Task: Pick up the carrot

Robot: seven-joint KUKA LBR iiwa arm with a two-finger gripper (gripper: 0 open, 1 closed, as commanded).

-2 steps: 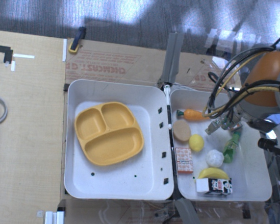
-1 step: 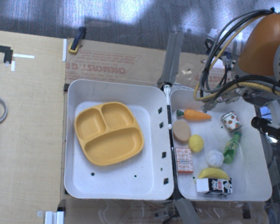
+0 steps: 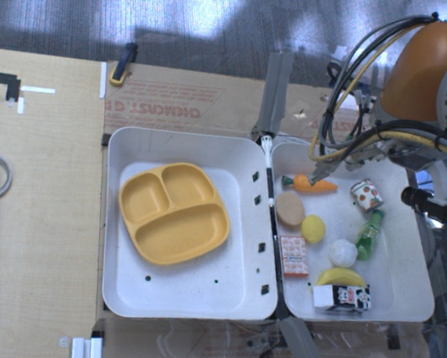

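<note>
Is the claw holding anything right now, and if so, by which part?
Cannot be told. The claw is down at the carrot in the right bin, over its middle, but the view does not show the carrot between its tips.

Two white bins sit side by side. The left bin (image 3: 119,282) holds one yellow divided plate (image 3: 175,212). The right bin (image 3: 408,298), beside that plate's bin, holds nine items: one carrot (image 3: 317,186), one lemon (image 3: 313,228), one banana (image 3: 341,277), one green bottle (image 3: 368,235), one white ball (image 3: 342,251), one tan round piece (image 3: 290,208), two small cartons and one patterned cup.
</note>
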